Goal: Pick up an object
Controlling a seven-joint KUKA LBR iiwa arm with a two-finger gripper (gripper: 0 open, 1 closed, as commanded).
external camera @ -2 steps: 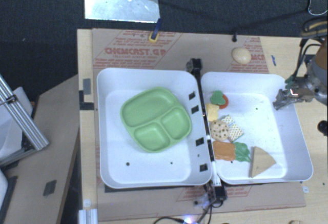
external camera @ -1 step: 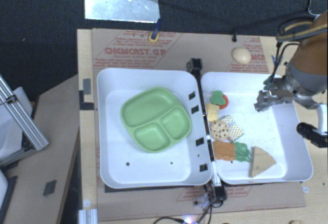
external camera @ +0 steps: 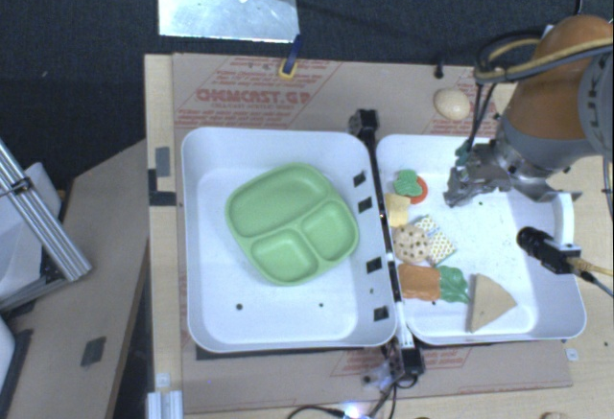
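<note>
Hand (external camera: 461, 187) low in right bin (external camera: 566, 312), grip unreadable, just right of strawberry toy (external camera: 411, 184). Cookie (external camera: 414, 242), carrot (external camera: 420, 282), wedge (external camera: 489, 302) along left and near edges; bare floor rightward.

The end effector (external camera: 459, 189) hangs over the right bin (external camera: 566, 312), near a red and green toy (external camera: 411, 185). A cookie (external camera: 413, 242), carrot (external camera: 429, 283) and wedge (external camera: 488, 302) lie below. A green plate (external camera: 292, 223) sits in the left bin (external camera: 206, 292).
</note>
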